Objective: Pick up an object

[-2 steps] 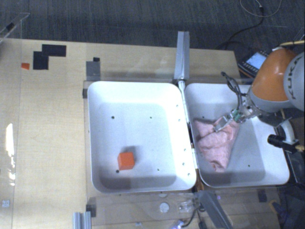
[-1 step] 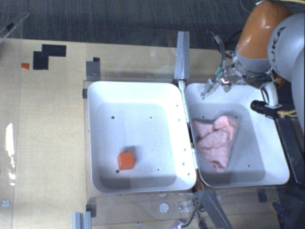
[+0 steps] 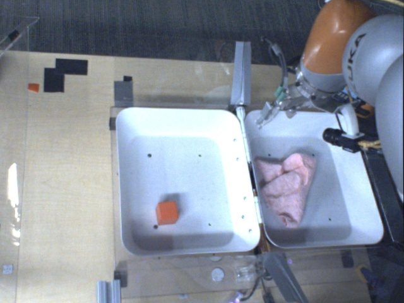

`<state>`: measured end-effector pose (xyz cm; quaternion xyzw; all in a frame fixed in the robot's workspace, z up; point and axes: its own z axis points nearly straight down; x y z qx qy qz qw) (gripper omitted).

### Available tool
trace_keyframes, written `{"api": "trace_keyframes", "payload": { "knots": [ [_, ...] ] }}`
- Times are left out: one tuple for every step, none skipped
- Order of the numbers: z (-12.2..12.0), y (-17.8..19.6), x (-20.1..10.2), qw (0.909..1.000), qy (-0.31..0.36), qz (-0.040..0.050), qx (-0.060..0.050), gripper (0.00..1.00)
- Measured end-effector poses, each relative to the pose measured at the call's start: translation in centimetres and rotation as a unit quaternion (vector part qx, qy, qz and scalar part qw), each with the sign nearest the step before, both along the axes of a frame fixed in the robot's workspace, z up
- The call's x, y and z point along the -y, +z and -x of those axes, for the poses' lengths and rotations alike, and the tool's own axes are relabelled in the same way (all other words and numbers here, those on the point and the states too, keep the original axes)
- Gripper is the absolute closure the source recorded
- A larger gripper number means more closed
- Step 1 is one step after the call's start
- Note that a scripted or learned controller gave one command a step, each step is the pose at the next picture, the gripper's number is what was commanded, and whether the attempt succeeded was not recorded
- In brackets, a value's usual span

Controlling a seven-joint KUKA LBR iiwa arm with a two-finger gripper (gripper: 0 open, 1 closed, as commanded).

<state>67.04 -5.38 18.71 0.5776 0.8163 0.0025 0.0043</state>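
From the fixed overhead camera, two shallow white bins sit side by side on a pale wooden bench. The left bin (image 3: 178, 180) holds one small orange block (image 3: 167, 213), lying near its front left corner. The right bin (image 3: 315, 188) holds one crumpled pink cloth (image 3: 287, 183), spread across the middle of its floor and reaching toward the wall shared with the left bin. My arm enters from the right, grey with an orange band. My gripper (image 3: 273, 110) hangs over the back left corner of the right bin, apart from the cloth. My two fingers stand slightly parted, with nothing between them.
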Motion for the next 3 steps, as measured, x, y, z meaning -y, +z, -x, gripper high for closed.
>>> {"api": "trace_keyframes", "payload": {
  "knots": [
    [6.8, -9.1, 3.8, 0.9996, 0.027, 0.0002, 0.001, 0.0],
    [4.2, -9.6, 3.5, 0.9985, -0.054, -0.0008, 0.003, 0.0],
    [8.1, -9.5, 4.7, 1.0, 0.005, 0.0002, 0.005, 0.0]
  ]
}}
